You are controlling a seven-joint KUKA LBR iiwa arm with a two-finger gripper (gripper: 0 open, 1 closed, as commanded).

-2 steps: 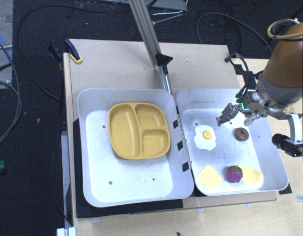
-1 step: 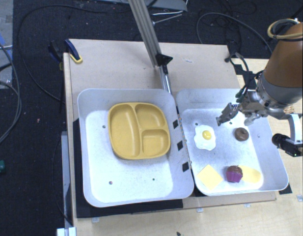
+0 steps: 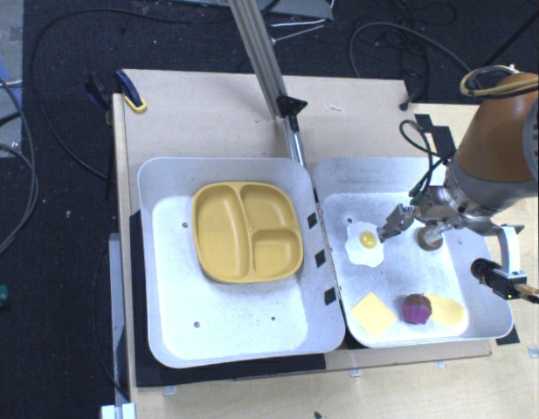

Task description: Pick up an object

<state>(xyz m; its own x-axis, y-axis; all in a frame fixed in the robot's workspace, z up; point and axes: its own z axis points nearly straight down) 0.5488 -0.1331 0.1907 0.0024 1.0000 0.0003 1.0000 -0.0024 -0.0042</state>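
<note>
The arm reaches in from the right over the right bin, its jaws just beside the fried egg at the bin's far left; whether they are open or closed cannot be told. Near the bin's front edge lie a yellow cheese slice, a purple ball and a pale yellow piece. The left bin holds a yellow divided tray.

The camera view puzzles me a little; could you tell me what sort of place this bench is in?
Most likely a robotics lab, not a kitchen: two white bins on a plywood bench, toy food such as a fried egg, a yellow divided plate, and loose cables across the dark floor.
</note>
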